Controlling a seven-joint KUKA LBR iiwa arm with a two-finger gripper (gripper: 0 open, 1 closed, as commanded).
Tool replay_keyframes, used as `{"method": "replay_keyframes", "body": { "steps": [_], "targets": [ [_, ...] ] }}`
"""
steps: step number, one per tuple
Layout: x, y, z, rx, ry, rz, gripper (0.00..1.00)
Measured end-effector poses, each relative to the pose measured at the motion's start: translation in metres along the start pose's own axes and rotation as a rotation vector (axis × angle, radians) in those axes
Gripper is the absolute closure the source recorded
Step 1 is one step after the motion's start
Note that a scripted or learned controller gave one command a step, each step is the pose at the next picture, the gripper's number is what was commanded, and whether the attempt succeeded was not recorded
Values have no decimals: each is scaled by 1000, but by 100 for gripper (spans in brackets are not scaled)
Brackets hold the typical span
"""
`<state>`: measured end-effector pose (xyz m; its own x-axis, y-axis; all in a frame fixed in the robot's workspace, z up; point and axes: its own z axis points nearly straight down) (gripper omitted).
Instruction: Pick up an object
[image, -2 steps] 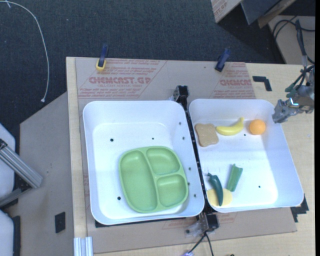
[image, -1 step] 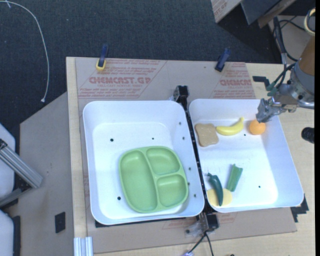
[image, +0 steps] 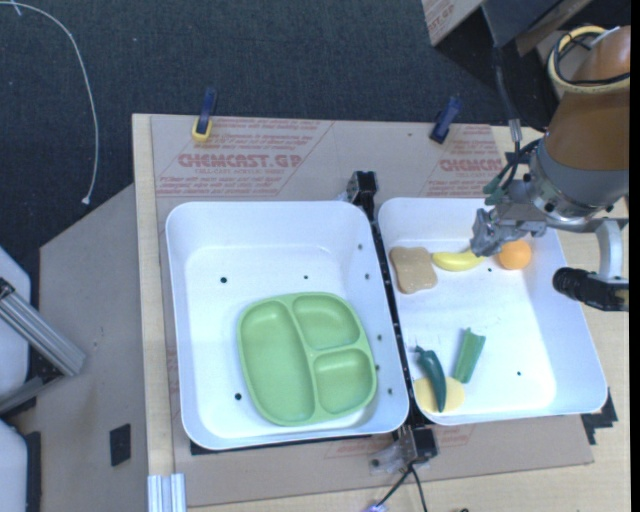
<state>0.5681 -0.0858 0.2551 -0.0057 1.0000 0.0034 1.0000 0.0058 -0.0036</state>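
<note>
Hovering at two o'clock in the right bin (image: 540, 400), the gripper (image: 487, 236) is poised over the banana (image: 455, 261); finger opening cannot be told, so descent and closure are judged next.

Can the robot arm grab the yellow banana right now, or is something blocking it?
Probably yes. The gripper hangs right beside the banana in the right bin. The bread slice and orange flank it closely, but nothing covers its top.

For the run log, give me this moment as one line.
gripper: above banana, right bin | orange: beside | nothing lifted
</note>
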Motion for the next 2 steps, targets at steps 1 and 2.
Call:
{"method": "replay_keyframes", "body": {
  "steps": [1,2],
  "targets": [
    [56,-8,15,0,0,0,100],
    [103,-14,12,-1,-1,0,100]
  ]
}}
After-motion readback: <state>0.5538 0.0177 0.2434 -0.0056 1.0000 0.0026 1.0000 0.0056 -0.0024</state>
